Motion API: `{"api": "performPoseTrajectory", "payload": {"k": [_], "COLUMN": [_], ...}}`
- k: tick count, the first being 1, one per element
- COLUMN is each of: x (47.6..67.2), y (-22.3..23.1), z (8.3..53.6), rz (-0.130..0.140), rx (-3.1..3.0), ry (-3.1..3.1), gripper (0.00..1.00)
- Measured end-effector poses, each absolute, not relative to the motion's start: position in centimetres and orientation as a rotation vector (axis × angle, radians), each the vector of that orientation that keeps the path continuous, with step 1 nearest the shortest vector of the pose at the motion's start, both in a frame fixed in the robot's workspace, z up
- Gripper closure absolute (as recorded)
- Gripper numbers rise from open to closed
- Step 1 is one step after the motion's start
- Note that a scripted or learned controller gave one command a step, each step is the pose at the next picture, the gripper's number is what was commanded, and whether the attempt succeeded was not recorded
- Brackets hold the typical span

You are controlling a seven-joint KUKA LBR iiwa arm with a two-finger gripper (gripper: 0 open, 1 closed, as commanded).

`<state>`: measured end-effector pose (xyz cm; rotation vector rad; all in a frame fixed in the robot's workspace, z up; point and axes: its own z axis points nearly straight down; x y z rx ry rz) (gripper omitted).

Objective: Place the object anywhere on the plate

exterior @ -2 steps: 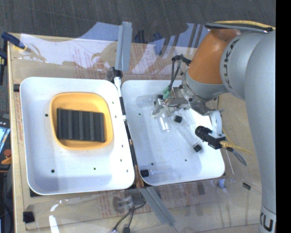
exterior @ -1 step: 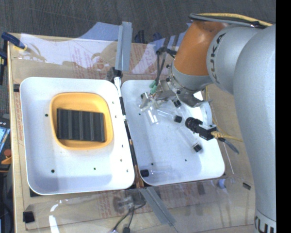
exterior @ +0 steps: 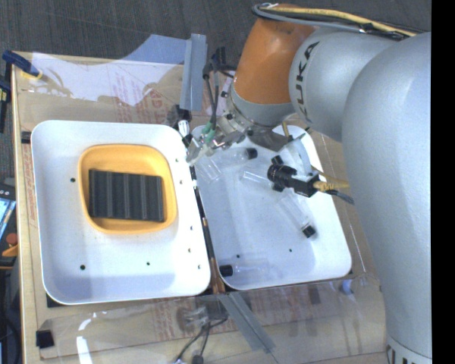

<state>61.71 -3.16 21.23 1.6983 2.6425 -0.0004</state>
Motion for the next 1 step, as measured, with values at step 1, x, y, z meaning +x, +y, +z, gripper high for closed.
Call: {"api": "performPoseTrajectory", "payload": {"k": [1], "x": [61.71], "y": [-3.19], "z": [21.23], "rz": [-0.001], "rx": [1.699], "ry": [2.642], "gripper": [0.0]}}
